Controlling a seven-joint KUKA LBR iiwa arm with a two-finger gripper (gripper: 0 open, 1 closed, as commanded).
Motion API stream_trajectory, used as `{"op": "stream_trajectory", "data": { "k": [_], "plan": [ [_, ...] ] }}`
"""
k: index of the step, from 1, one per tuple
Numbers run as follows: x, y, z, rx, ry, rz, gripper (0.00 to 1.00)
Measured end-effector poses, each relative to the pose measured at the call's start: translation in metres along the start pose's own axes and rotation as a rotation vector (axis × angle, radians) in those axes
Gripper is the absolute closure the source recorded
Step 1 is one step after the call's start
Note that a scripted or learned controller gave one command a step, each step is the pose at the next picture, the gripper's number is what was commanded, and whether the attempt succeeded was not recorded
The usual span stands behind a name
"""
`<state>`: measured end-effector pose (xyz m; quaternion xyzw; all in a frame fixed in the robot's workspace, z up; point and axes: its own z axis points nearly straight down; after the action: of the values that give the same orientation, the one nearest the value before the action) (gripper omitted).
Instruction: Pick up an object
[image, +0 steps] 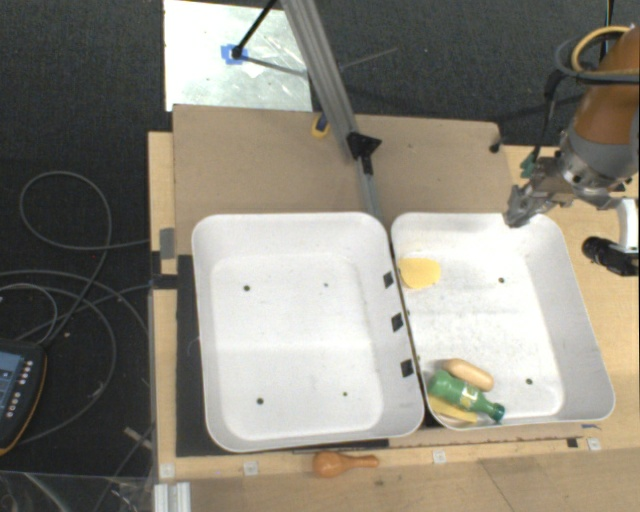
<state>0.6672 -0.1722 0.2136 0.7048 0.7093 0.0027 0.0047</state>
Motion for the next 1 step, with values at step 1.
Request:
{"op": "stream_trajectory", "data": {
  "k": [1],
  "plan": [
    [-0.0053,0.0065,-0.0638,0.0,0.0,-0.001,1.0]
  ]
}}
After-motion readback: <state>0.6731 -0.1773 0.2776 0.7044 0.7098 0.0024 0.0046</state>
